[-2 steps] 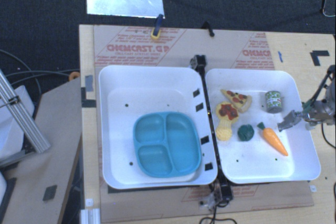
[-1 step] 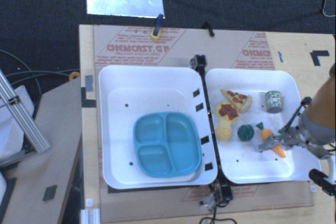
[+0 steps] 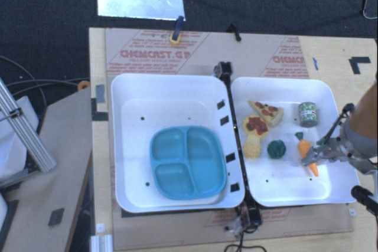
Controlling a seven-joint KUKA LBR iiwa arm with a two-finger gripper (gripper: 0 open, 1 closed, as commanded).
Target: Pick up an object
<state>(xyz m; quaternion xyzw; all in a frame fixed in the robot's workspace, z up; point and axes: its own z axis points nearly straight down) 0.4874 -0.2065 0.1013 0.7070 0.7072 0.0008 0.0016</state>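
Where the hand [image 3: 311,157] meets the carrot [image 3: 306,156], right bin [image 3: 283,195], grip state unclear.

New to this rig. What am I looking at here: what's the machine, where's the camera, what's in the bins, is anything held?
One fixed camera looks down at a slant on a bench with two shallow white bins side by side. The grey arm entering from the right edge is a KUKA robot arm, and its gripper sits low in the right bin.

The left bin holds a blue divided plate. The right bin holds toy food: a pizza slice, a second slice, a corn cob, a dark green vegetable, a small can and a carrot.

The gripper is right at the carrot, but the picture is too coarse to tell whether it has hold of it, so treat nothing as held.
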